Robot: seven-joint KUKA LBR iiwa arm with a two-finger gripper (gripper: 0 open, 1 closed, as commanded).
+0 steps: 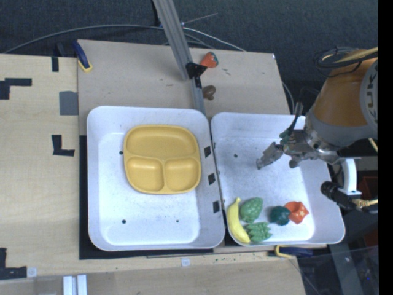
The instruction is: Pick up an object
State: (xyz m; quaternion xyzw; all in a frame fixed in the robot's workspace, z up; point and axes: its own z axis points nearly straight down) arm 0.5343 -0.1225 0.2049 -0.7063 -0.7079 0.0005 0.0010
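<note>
In the right bin (245, 134), several toy foods lie along the near edge: a yellow banana (236, 221), a light green vegetable (251, 208), a second green piece (259, 231), a dark teal piece (279, 216) and a red piece (298, 212). My gripper (281, 158) hangs over the middle of this bin, above and behind the foods and apart from them. It is open, and nothing sits between its fingers (268, 157).
The left bin (98, 183) holds a yellow three-compartment plate (163, 158). A grey pole (175, 29) with a clamp rises behind the bins. A small orange-red object (210, 59) and a brown one (209, 92) lie on the bench behind them.
</note>
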